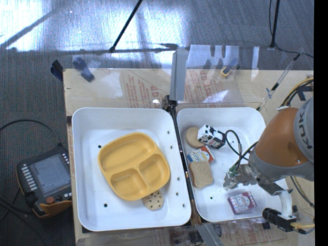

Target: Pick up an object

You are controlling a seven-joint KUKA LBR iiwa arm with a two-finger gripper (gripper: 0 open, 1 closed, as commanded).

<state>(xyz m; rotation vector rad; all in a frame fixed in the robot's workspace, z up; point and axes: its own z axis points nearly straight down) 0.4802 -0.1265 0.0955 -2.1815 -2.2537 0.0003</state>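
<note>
Gripper [231, 180] low in right bin [256, 118], lower right of frame; finger state impossible to tell. Beside tan toast slice [201, 173] and red-white packet [241, 202]: risks closing between them, gripping nothing.

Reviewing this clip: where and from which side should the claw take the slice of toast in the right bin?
Probably straight from above, closing across the toast on its two long side edges. It lies flat on the right bin floor, so only its edges offer purchase; the small packet crowds its top end.
</note>
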